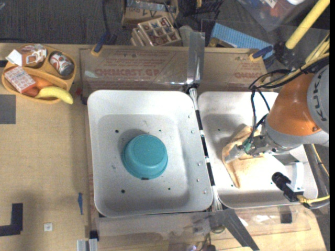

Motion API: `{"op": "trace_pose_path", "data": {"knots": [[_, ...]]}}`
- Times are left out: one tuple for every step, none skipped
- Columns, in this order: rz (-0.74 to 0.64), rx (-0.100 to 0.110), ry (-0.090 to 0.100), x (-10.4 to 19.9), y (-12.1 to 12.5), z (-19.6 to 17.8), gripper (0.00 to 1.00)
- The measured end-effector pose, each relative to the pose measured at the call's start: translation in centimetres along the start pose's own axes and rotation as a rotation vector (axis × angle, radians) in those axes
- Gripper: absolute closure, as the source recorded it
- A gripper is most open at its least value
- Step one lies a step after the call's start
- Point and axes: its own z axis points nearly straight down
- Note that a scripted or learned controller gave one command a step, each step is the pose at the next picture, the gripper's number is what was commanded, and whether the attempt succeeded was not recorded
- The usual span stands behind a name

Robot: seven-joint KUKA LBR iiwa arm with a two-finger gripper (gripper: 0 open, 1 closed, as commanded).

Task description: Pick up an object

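Gripper [250, 146] is low in the right bin [225, 114], right over a tan flat piece [235, 163] lying near that bin's left wall; the arm's wrist covers the contact area, so I can't tell whether it's spread or clamped, or whether it's touching the piece. Teal bowl [145, 156] sits upside down near the middle of the left bin [99, 109], well apart from the gripper. Banana [55, 93] is on the bench beyond the left bin's far-left corner.
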Motion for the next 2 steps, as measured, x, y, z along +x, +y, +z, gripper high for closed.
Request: {"op": "trace_pose_path", "data": {"knots": [[-0.109, 0.007, 0.005, 0.0, 2.1, 1.2, 0.0], [-0.104, 0.0, 0.001, -0.4, 2.3, 0.1, 1.0]]}}
